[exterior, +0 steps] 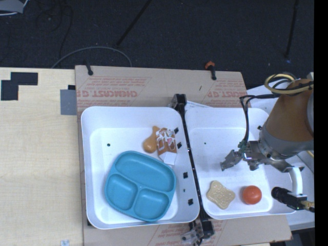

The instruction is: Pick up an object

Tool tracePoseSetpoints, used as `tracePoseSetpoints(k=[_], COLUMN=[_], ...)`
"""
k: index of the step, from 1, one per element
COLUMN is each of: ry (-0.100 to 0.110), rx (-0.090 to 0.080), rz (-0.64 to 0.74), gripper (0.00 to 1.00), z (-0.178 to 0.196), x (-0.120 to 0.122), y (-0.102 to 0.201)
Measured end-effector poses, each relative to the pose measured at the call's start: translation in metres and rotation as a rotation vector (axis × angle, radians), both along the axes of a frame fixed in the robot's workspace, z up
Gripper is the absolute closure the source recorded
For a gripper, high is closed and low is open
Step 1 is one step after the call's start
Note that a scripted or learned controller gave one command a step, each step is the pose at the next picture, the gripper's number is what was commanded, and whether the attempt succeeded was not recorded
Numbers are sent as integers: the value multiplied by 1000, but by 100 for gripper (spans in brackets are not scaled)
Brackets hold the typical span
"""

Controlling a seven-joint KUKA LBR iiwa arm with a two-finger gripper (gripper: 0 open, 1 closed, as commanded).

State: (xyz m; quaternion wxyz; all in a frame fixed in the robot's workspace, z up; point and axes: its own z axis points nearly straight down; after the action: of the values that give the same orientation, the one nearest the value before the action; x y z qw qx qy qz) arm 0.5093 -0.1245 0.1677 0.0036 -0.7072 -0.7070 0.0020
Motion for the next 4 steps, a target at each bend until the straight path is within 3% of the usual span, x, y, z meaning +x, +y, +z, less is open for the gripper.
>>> tracePoseSetpoints(k=[2,3,4], ry=[-4,-5,-8], rx=[-1,-1,-2], rz=[-1,-6,-4], gripper=[0,100,100], z=[-81,-69,-27], x=[-5,-4,-5], y=[11,10,6])
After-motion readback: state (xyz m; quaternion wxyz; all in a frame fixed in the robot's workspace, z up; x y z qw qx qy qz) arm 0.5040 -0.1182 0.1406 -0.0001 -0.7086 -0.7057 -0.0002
